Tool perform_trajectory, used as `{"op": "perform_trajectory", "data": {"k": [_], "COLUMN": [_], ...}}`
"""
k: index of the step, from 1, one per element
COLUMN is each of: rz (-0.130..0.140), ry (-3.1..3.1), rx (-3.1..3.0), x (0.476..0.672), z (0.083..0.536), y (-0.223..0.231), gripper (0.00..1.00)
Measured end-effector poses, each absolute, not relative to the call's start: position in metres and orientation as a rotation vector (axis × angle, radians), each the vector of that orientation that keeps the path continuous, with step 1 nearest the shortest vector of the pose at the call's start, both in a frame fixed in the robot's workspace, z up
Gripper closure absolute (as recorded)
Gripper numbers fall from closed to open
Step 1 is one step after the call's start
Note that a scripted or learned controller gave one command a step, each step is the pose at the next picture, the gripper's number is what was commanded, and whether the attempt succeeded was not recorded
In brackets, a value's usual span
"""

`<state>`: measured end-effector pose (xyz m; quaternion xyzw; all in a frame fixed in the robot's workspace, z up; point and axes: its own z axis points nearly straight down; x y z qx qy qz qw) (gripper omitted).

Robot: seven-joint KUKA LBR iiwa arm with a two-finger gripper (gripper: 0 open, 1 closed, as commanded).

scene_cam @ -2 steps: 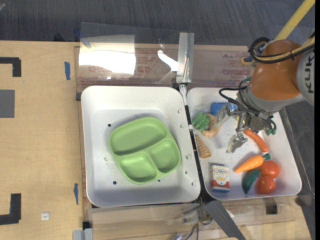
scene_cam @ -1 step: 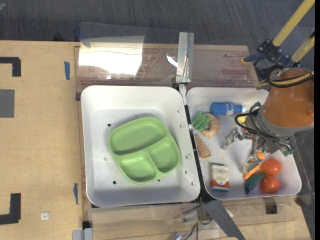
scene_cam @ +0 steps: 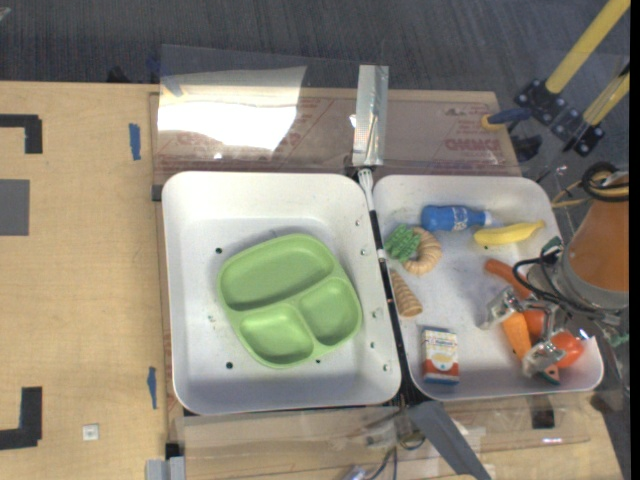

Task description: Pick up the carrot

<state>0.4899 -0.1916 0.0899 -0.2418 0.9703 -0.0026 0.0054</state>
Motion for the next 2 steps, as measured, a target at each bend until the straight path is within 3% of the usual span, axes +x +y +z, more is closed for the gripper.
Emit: {"op": "perform_trajectory", "data": {"k": [2], "rz": [0.002], "ry": [3.108], "rx": [0.367], "x": [0.5023], "z": [0.0897], "y": [-0.1742], "gripper": [0.0]}}
